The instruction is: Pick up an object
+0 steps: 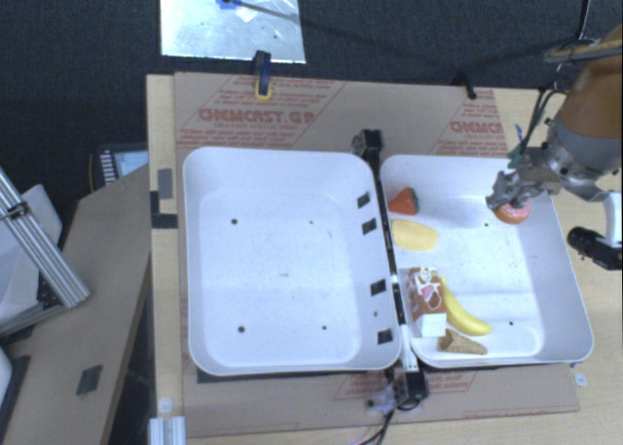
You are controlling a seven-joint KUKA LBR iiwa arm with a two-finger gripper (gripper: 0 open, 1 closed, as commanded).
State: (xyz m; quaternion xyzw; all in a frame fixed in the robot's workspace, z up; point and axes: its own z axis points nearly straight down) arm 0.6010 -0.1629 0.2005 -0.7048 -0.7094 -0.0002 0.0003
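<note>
Two white bins on counter (161, 239); end effector (513, 202) over right bin (555, 278), its far side, clamped on a small pink-red object (512, 212). Banana (459, 313) lies at the same bin's near-left corner.

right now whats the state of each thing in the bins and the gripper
gripper: low over the right bin's far side, at a reddish round object
strawberry: lying by the divider
yellow piece: lying flat
banana: lying near the front
left bin: upright
</note>
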